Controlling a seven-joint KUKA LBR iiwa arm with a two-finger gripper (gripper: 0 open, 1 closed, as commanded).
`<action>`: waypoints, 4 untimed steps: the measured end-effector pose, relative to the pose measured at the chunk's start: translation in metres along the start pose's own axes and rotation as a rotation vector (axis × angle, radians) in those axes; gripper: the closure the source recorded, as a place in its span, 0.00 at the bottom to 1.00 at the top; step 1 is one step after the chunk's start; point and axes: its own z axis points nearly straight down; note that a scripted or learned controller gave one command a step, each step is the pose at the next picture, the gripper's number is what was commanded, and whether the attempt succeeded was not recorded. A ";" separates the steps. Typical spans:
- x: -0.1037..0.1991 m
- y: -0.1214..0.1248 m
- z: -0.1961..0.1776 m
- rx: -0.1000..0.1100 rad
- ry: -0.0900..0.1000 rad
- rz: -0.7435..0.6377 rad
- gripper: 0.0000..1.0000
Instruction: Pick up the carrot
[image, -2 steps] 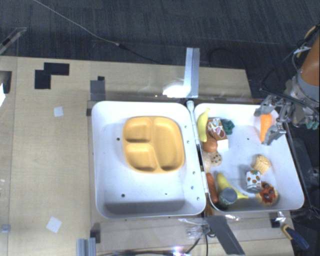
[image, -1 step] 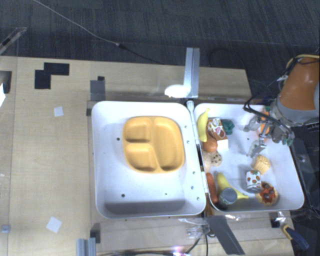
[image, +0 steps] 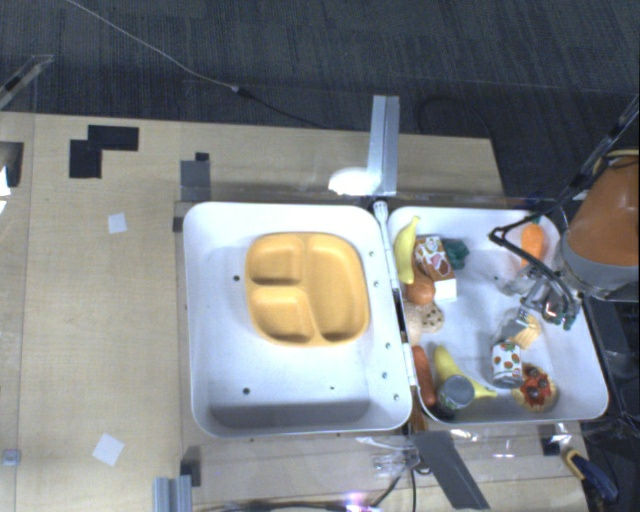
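Note:
An orange carrot (image: 533, 241) lies near the back right corner of the right bin (image: 596, 398), with a thin black loop beside it. My gripper (image: 541, 299) hangs over the right side of that bin, just in front of the carrot and a little to its right. The orange band of the arm (image: 610, 215) rises behind it at the right edge. A pale small item (image: 526, 331) lies directly under the gripper's tip.
The right bin also holds a banana (image: 404, 251), a red-orange sausage-like piece (image: 423, 368), a patterned cup (image: 507, 361), a dark can (image: 455, 392) and several small toy foods. The left bin (image: 215, 330) holds a yellow divided plate (image: 304, 288).

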 end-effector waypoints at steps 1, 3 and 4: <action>-0.003 0.003 -0.014 -0.002 -0.011 -0.008 1.00; 0.092 0.017 -0.115 -0.001 -0.003 -0.698 1.00; 0.098 0.057 -0.124 -0.004 0.003 -1.025 1.00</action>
